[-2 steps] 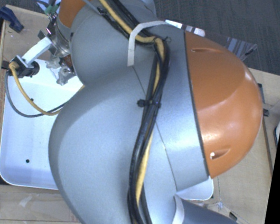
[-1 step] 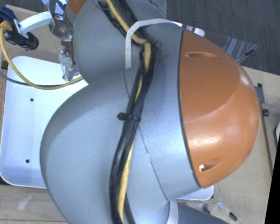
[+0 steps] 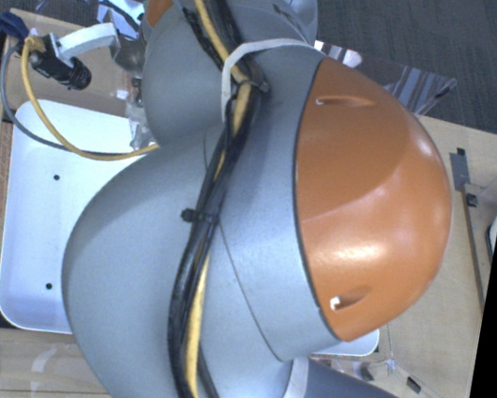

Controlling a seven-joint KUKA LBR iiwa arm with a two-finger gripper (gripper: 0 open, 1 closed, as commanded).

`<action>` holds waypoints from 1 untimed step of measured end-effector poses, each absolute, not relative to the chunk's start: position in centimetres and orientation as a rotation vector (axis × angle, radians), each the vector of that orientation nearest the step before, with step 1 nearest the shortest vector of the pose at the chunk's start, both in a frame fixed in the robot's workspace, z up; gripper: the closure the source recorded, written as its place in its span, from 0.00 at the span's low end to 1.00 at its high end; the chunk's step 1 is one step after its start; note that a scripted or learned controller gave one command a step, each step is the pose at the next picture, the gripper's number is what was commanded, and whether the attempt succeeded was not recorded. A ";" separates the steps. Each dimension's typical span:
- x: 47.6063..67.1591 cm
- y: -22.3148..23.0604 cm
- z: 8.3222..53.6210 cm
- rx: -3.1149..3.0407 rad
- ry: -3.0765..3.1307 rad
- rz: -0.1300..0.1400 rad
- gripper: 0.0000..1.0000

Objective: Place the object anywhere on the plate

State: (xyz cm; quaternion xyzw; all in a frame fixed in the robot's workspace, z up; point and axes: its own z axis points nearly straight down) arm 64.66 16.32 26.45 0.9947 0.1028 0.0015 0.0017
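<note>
**Arm blocks the view, grasp state unknown**

Gripper: the wrist hardware (image 3: 141,79) sits at the far left, over the far edge of the left bin (image 3: 38,204). Can't tell whether it holds anything. The arm (image 3: 223,236) fills most of the frame, grey links with an orange cap (image 3: 369,215), black and yellow cables (image 3: 200,232) running along it.

Object and plate: neither can be made out; both are probably under the arm. The exposed part of the left bin floor is bare white. A sliver of the right bin (image 3: 364,352) peeks out near the arm's base.

Step, as a judgement: the arm is stretched across to the left bin, so this is likely the reach or the grasp, not the place. Can't say which.

Next move calls for a confirmed grip, then a lift clear of the bin wall and a carry over the plate before release. The risk is a lift with nothing in hand.
</note>
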 end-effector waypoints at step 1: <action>64.8 16.6 23.3 3.121 0.331 -0.008 1.00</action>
